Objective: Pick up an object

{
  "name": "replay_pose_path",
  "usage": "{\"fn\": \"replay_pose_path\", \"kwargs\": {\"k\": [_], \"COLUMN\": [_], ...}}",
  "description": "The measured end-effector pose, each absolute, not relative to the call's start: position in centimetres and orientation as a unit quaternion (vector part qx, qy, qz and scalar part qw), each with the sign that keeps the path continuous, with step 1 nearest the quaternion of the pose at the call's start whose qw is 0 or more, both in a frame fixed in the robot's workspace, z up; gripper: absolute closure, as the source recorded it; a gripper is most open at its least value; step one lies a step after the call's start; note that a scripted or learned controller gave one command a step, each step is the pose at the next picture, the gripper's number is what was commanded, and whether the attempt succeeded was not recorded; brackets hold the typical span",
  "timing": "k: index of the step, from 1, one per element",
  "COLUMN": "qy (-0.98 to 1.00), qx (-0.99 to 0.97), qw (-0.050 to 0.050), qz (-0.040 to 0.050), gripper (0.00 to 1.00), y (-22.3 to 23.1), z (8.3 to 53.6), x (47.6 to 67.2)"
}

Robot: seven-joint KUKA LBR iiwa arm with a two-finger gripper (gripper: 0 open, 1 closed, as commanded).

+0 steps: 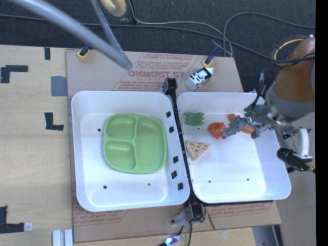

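Camera view: claw (pixel 237 128) low in right bin (pixel 266 188), by red piece (pixel 216 129).
Claw state: cannot tell; nothing visibly lifted, pick not done.

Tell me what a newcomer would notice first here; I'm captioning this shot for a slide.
The light green divided plate stands out, lying alone in the left bin. In the right bin, small toy foods cluster near the top: a green piece, a red piece and a pizza slice. The gripper reaches in from the right, low beside the red piece.
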State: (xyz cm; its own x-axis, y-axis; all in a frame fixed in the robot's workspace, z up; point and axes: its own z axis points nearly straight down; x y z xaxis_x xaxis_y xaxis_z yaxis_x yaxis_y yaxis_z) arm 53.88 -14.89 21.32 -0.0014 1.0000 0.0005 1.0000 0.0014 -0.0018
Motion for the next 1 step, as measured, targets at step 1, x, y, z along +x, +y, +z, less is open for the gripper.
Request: {"fn": "replay_pose_path", "kwargs": {"k": [1], "qy": [-0.707], "qx": [-0.707], "qw": [0.002], "qz": [0.0023], "gripper": [0.0], "y": [-15.38], "z": [15.41], "x": [53.02]}}
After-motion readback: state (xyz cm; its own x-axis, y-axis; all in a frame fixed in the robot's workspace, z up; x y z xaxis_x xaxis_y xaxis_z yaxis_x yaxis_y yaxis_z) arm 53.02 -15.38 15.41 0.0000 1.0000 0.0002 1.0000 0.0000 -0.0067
